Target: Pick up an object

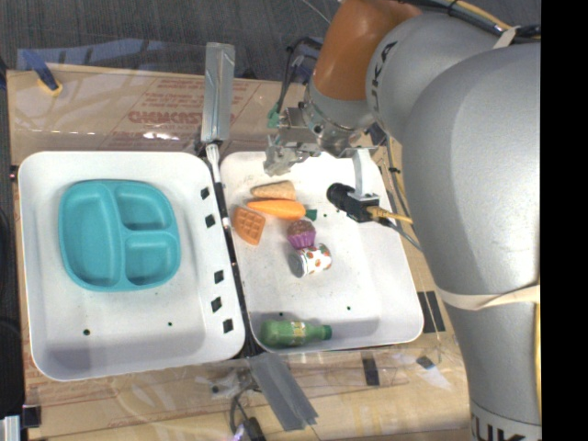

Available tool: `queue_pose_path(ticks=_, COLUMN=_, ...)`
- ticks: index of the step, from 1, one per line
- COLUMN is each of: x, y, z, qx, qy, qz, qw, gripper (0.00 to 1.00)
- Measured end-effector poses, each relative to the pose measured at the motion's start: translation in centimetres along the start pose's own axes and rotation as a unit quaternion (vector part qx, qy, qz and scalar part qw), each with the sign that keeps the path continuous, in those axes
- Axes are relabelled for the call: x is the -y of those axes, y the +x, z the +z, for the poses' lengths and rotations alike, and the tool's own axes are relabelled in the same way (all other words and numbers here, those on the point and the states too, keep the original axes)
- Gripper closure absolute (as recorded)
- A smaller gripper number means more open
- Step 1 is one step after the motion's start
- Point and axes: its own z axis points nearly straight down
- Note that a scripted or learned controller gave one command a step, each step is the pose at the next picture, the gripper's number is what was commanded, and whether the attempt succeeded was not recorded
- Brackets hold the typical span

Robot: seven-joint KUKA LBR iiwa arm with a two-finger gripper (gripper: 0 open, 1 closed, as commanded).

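The gripper (278, 159) hangs over the far end of the right bin (390, 274), just above a pale bread-like piece (274, 190); whether its jaws are apart or together cannot be told from this angle, and nothing is seen between them. Just beside the bread lies the carrot (277, 209), its long axis running across the bin, green tip pointing toward the arm's side. Touching the carrot's left end is an orange waffle (249, 225), tilted. Near the bin's middle sit a purple cupcake-like toy (301, 234) and, just below it, a small white cup with red spots (313, 262) lying on its side. A green bottle (295, 332) lies along the near wall, cap pointing right. The left bin (55, 338) holds a teal divided tray (119, 234), flat, with three compartments.
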Motion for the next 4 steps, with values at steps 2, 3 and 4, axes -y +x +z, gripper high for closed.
queue_pose_path(ticks=2, x=5.2, y=4.8, z=-4.6, qx=0.001, qy=-0.005, qz=0.005, qw=1.0000, gripper=1.00)
queue_pose_path(ticks=3, x=4.6, y=-0.5, z=-24.1, qx=0.001, qy=-0.009, qz=0.003, qw=1.0000, gripper=1.00)
queue_pose_path(ticks=4, x=7.4, y=-10.5, z=-18.3, qx=0.001, qy=-0.001, qz=0.006, qw=1.0000, gripper=1.00)
